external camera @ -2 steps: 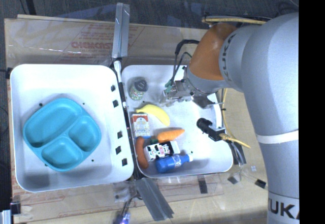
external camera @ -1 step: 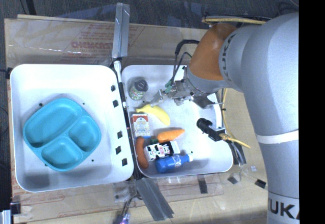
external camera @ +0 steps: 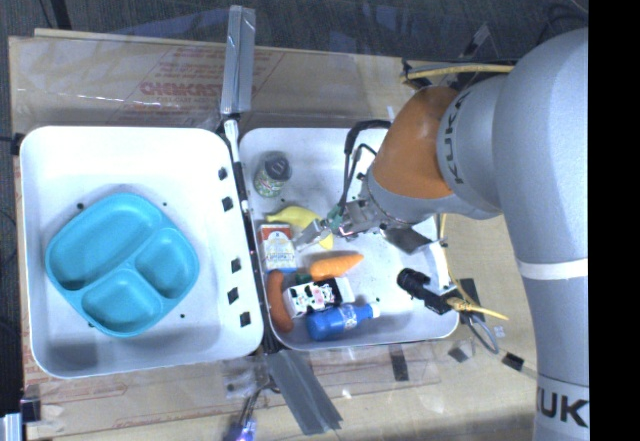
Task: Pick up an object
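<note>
The pincer (external camera: 325, 226) is seen low over the middle of the right bin (external camera: 310, 144), reached in from the right. How far it is opened cannot be told from this angle, and nothing is seen held in it.

The things to be picked from are gathered in the near-left part of that bin. A yellow item (external camera: 288, 216) lies just left of the pincer. An orange carrot (external camera: 337, 263) lies just on its near side. A red and white packet (external camera: 278, 251) sits against the left wall, and a small tin (external camera: 272, 174) stands further off, near the far-left corner. Nearer the front edge, a brown sausage (external camera: 277, 301), a black and white box (external camera: 312, 297) and a blue bottle (external camera: 340, 321) are packed close together. In the left bin (external camera: 100, 144) a blue divided plate (external camera: 120, 264) is laid, well apart from the work.

The step in hand is judged to be the descent onto one item. The yellow item or the carrot is best chosen, since both are close by and less crowded than the front cluster. The closing line should be set across the narrow width of the chosen thing, and centred on it so that it is not squeezed out sideways. The packet and the left wall should be kept clear of during the closing. A straight lift is advised, so that neighbours are not dragged along.
</note>
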`<state>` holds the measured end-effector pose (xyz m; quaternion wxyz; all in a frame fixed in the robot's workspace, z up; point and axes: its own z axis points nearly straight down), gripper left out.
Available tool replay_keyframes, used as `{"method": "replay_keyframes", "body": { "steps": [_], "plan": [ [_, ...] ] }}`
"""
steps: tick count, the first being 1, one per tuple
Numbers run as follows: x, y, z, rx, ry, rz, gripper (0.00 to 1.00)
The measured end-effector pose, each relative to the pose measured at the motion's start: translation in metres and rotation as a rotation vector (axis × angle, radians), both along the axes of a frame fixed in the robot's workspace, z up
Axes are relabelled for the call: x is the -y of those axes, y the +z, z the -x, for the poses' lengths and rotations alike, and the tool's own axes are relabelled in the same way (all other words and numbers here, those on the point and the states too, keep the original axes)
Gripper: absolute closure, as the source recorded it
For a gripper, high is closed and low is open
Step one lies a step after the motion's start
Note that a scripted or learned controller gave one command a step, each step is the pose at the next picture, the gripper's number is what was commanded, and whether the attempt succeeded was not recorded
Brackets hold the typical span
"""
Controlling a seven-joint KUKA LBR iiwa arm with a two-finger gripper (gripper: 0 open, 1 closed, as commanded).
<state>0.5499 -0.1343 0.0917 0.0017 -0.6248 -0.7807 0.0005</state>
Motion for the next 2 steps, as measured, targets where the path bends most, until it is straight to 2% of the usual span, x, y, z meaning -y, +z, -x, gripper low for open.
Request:
{"method": "replay_keyframes", "body": {
  "steps": [1,2],
  "plan": [
    [0.001,0.010,-0.001,0.000,0.004,0.001,1.00],
    [-0.063,0.125,-0.024,0.004,0.147,0.001,1.00]
  ]
}}
